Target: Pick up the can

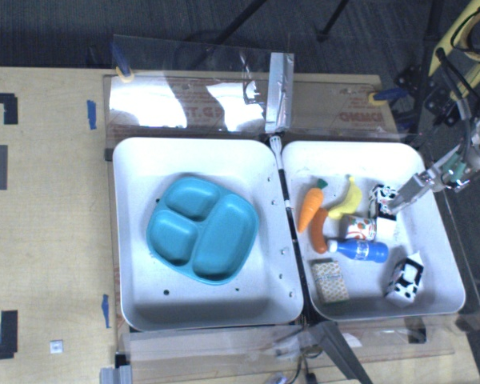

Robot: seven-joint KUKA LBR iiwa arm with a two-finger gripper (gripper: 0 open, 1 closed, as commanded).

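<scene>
The can [358, 230] is small, red and white, and lies in the middle of the right bin [440, 294]. It rests between an orange carrot [310, 207] and a blue and white bottle [365, 251]. My gripper [388, 206] reaches in from the right at a slant. Its tip hangs over the bin just up and to the right of the can, beside a black and white item [382, 194]. I see nothing held in it.
A yellow banana [348, 199] lies behind the can. A speckled sponge [330, 281] and a cow-patterned toy [406, 279] sit near the bin's front. The left bin [132, 294] holds a blue divided plate [202, 229]. A clear panel [192, 94] stands behind the bins.
</scene>
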